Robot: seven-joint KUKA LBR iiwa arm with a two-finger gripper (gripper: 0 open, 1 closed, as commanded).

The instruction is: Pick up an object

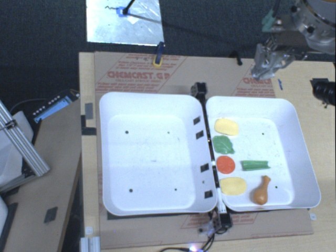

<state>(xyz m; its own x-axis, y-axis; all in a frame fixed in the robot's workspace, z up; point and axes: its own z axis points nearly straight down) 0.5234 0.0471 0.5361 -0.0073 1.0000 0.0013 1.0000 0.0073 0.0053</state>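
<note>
The right bin (286,112) holds several toy foods along its left side: a yellow piece (226,126), a green leafy piece (223,144), a red-orange disc (226,165), a pale yellow piece (233,186), a green bean-like piece (255,165) and a brown drumstick (261,190). My gripper (266,67) hangs above the bench beyond the right bin's far edge, well clear of the objects. Nothing shows between its fingers.
The left bin (149,151) lies beside the right one, joined by a black clip strip (206,140). A shiny metal sheet (124,13) lies at the back. A black device (323,91) sits at the right edge.
</note>
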